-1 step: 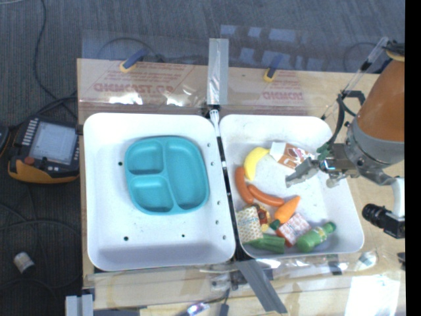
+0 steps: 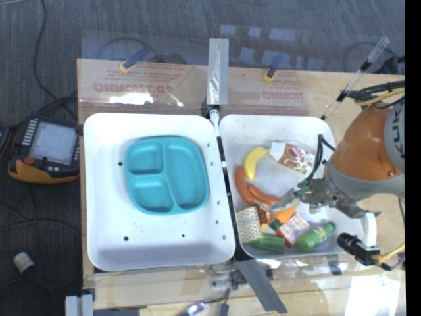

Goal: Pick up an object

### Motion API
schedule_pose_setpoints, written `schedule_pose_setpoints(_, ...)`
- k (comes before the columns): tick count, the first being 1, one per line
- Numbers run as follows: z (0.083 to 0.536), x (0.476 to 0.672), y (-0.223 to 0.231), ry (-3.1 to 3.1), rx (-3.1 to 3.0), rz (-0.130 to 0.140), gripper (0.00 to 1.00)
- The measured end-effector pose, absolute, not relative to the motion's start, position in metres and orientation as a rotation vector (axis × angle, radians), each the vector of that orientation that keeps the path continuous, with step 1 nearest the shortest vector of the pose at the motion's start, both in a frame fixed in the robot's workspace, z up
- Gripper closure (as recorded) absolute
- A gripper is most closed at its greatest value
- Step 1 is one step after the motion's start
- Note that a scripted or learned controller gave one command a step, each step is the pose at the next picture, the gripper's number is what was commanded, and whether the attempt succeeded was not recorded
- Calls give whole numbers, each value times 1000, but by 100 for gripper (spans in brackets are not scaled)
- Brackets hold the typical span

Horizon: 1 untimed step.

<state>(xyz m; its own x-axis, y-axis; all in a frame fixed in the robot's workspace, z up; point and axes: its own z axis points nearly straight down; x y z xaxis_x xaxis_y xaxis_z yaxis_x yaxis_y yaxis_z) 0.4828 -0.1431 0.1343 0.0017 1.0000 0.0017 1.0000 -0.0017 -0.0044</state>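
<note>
The gripper [image 2: 294, 199] sits low in the right bin [image 2: 309, 125], over the cluster of toy food near that bin's middle; whether it is spread or pressed together cannot be told, because the metal parts at the wrist blur into the clutter beneath. The arm [image 2: 368, 153] enters from the right, with its orange band directly above the wrist. Just below the gripper lies a small orange carrot-like piece [image 2: 284, 214], touching a red-and-white packet [image 2: 294, 228]. To the left of the gripper an orange-red sausage [image 2: 253, 191] lies along the bin floor, with a yellow banana [image 2: 255, 161] above it. A white packet with a brown printed picture [image 2: 294, 157] rests near the upper middle of the bin. Near the front wall lie a patterned beige packet [image 2: 248, 223], a dark green vegetable [image 2: 266, 243] and a bright green bottle-like item [image 2: 316, 236]. The left bin [image 2: 105, 242] holds a turquoise divided plate [image 2: 166, 174] with three compartments, well apart from the gripper. A handheld control pendant [image 2: 45, 150] lies on the floor to the left of the bench.
</note>
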Motion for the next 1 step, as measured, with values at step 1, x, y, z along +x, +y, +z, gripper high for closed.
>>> schedule_pose_setpoints(1, 90, 486, -135, -1661, -2671, -10, 0)
